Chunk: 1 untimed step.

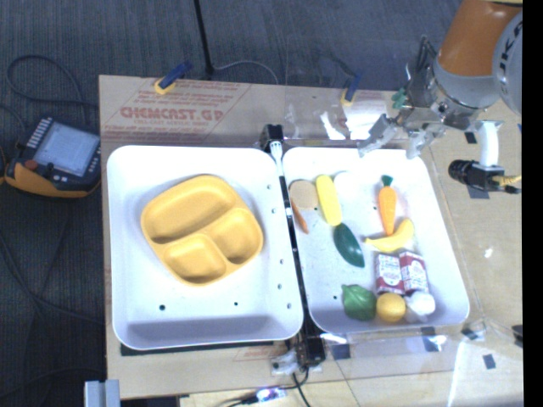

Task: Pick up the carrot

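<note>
One carrot (387, 207) upright in right bin (441, 227), banana (390, 241) touching its tip; fingers (373, 139) spread wide above rim.

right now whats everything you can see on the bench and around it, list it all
bins: 2, white, side by side on the bench
divided plate: 1, yellow, in the left bin
carrot: 1, orange with green top, right bin, upper right part
corn: 1, yellow, right bin, upper middle
dark green vegetable: 1, right bin centre, below the corn
banana: 1, yellow, just below the carrot
ketchup packets: red and white, count unclear, under the banana
green pepper: 1, right bin near edge
lemon: 1, yellow, beside the pepper
pendant: 1, orange and grey, on the floor at left
arm: 1, grey with orange band, top right
claw: 1, above the right bin's far edge
</note>
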Each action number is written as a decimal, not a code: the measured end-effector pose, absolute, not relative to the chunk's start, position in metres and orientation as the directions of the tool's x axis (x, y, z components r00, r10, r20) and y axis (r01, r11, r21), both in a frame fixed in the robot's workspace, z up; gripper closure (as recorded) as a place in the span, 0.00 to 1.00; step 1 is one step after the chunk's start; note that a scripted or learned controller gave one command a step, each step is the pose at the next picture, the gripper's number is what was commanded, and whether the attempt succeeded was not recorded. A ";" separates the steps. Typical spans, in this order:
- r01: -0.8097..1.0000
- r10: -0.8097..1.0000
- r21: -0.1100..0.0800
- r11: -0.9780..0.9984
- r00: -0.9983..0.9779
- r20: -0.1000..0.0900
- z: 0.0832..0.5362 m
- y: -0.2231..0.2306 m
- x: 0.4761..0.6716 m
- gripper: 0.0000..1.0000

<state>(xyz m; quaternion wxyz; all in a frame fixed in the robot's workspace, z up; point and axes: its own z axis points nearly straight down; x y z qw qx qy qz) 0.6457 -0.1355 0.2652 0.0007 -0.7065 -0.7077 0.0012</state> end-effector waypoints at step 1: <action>1.000 1.000 -0.006 0.020 -0.020 0.000 0.116 -0.194 0.614 0.00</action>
